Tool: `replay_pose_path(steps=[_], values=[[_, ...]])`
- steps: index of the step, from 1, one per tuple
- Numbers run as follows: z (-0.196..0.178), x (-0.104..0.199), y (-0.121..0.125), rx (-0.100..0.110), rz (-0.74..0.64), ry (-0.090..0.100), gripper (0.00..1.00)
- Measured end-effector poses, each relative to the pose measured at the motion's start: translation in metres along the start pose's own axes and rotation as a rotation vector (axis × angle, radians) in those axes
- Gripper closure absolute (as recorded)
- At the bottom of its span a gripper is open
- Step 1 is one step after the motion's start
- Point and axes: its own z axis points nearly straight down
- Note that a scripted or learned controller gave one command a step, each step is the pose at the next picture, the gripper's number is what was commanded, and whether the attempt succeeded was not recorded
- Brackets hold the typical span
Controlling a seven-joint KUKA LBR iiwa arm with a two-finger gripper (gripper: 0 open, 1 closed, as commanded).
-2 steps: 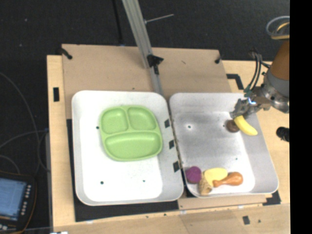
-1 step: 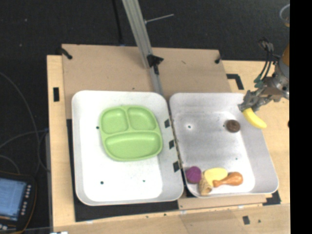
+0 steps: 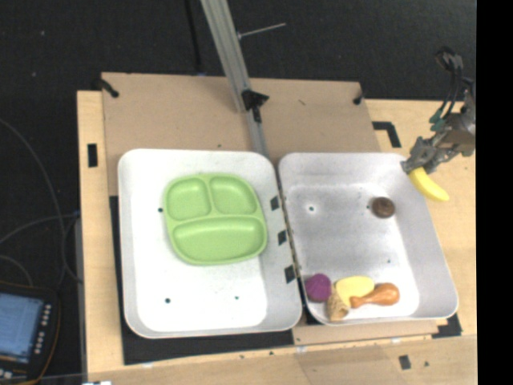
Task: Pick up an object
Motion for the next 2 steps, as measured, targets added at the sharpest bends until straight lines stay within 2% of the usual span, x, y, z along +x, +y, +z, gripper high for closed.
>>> replay_pose_path(steps=[1, 2], values=[[-0.001, 0.051, -0.002, 0.004, -0.002, 0.002, 1.0], [0.02, 0.104, -0.011, 0.005, -0.001, 0.003, 1.0]])
